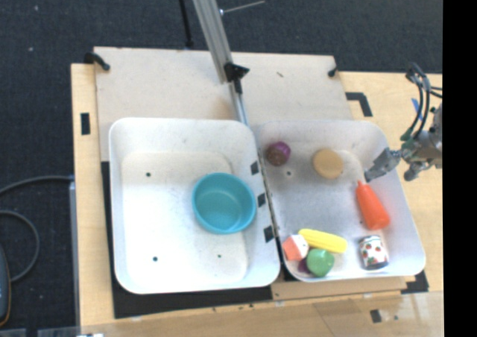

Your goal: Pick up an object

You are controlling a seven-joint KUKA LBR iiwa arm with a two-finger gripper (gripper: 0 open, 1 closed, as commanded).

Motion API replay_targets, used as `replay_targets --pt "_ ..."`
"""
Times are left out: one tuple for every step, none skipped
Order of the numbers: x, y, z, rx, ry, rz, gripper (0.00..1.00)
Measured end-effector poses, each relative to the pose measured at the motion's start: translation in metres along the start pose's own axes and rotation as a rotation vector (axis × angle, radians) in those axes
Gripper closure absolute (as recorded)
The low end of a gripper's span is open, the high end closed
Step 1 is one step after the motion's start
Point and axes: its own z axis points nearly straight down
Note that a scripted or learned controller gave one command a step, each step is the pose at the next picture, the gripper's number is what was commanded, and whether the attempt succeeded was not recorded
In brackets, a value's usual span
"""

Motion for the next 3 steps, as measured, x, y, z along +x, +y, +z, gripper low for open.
replay_targets --pt "0.0 0.0 0.0 0.0 0.0 0.0 0.0" --pt "0.004 -0.003 0.062 0.007 0.0 0.004 0.0" --pt "0.002 -0.011 0.108 0.006 -0.001 0.005 0.0"
